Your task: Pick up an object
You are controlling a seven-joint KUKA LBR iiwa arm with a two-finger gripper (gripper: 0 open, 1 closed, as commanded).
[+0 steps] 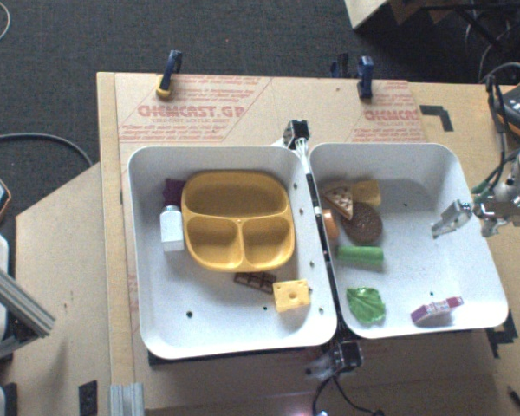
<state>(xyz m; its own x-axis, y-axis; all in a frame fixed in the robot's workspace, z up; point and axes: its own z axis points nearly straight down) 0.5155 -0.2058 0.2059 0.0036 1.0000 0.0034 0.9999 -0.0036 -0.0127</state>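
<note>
Camera view shows your gripper point(451, 217) over the right bin point(433, 159), fingers parted on nothing; the pink packet point(436, 310) and green stick point(360, 254) lie unpicked, so everything remains.

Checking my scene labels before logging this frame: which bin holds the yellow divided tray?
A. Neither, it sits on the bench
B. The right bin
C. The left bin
C. The yellow divided tray lies inside the left bin, with a small white bottle beside it.
</note>
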